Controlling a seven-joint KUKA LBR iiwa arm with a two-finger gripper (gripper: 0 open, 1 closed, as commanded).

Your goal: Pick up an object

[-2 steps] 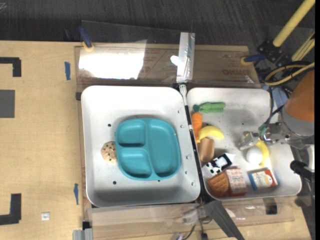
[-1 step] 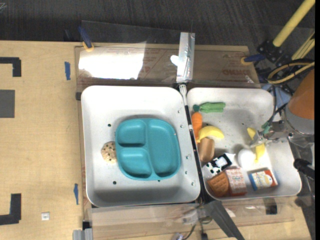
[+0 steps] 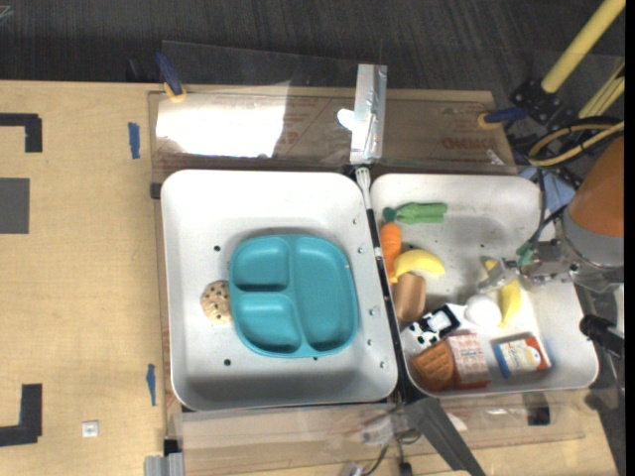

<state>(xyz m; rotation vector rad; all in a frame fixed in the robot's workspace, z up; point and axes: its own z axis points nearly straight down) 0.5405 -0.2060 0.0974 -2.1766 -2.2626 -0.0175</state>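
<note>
Cardboard bench, two bins. Gripper (image 3: 523, 258) near right bin's (image 3: 466, 191) far-right wall, grasp state unreadable. I'd descend squarely on the banana slice (image 3: 509, 300) beside it, avoiding the egg (image 3: 483, 311).

This is looking like a robotics lab or test room, not a home. A plywood bench (image 3: 79, 266) is carrying blue and black tape marks and two white bins (image 3: 189, 266) fixed side by side, with clear plastic sheets (image 3: 238, 107) standing behind them. Toy food (image 3: 417, 263) is lying in the right bin and a teal divided plate (image 3: 295, 294) in the left. Grey carpet (image 3: 298, 8) is covering the floor, and yellow and black cables (image 3: 571, 132) are trailing beside the robot arm (image 3: 600, 221).
</note>
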